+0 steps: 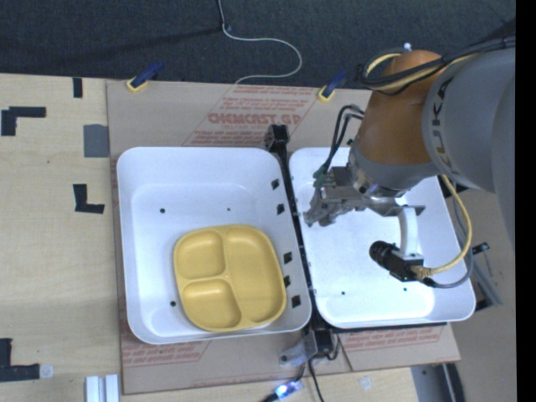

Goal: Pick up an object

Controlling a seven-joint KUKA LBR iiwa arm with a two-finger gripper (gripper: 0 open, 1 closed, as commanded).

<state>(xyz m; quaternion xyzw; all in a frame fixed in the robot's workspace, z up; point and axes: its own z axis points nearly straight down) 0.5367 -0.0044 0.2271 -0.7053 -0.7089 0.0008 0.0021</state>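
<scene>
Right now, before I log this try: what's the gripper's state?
Gripper: over the right bin, near its left wall; open or shut cannot be told, and nothing is seen held.

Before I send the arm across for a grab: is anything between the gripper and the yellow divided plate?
Yes. The gripper hovers over the right white bin, while the yellow three-compartment plastic plate lies in the left white bin. The bins' adjoining rims with black clips run between them.

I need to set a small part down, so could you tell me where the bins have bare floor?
Left bin: the far strip behind the yellow divided plate. Right bin: the near floor, in front of the gripper. The right bin's far half is crowded by the arm.
</scene>
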